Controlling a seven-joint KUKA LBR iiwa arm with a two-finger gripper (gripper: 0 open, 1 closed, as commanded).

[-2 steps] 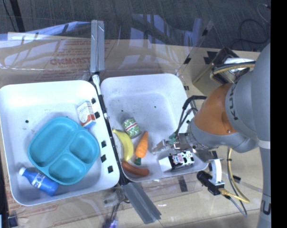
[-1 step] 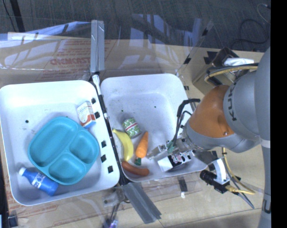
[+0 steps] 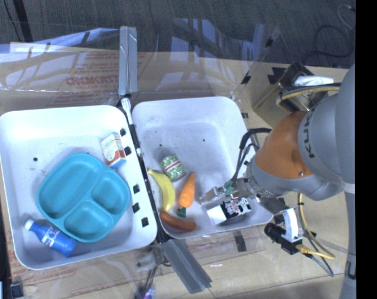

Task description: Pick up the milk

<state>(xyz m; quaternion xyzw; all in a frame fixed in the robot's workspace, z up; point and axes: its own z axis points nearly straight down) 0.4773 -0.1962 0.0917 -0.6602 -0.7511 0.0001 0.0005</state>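
The milk [image 3: 112, 148] is a small white carton with an orange-red label. It leans against the right wall of the left bin [image 3: 14, 136], just above the blue plate. My gripper [image 3: 224, 202] is low in the front right corner of the right bin [image 3: 194, 114], far to the right of the milk and across the divider between the bins. A carrot and a banana lie between the gripper and that divider.
A blue divided plate [image 3: 82, 196] and a blue bottle [image 3: 51, 237] lie in the left bin. The right bin holds a banana [image 3: 164, 189], a carrot [image 3: 187, 190], a green can [image 3: 172, 166] and a reddish sausage [image 3: 177, 222]. Cables hang by the wrist at right.
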